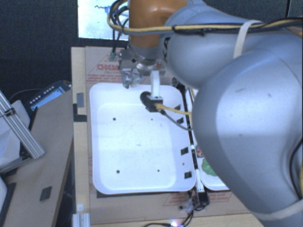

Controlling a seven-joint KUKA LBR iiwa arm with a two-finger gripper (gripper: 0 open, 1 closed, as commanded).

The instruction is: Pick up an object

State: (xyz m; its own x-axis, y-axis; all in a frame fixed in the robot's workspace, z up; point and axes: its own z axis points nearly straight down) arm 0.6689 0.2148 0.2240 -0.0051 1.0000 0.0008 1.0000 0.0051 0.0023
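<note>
The gripper (129, 81) hangs below the orange band (149, 13) of the arm (236, 103), over the far rim of the left bin (102, 141), somewhat left of that rim's middle. Its tip sits at the level of the rim; whether it touches the bin cannot be told. Whether the gripper is spread or pressed together cannot be told either, as its lower end is small and blurred against the cardboard (99, 67) behind it.

From the gripper toward the near side, the white floor of the left bin lies open to view, marked by four small dark dots (114, 119) set in a rough square. The bin's walls are low and its corners rounded. Along its right side a row of black clips (184, 151) follows the line where the two bins meet.

The right bin (215, 184) is mostly hidden under the bulk of the arm; a strip of its near left corner shows. In that strip lies a green thing (208, 167), partly covered by the arm, well apart from the gripper and in the other bin from it.

Beyond the left bin's left wall the cardboard ends at the bench (47, 164), where a metal rail (21, 129) lies aslant and a small dark square (46, 193) sits near the front.
</note>
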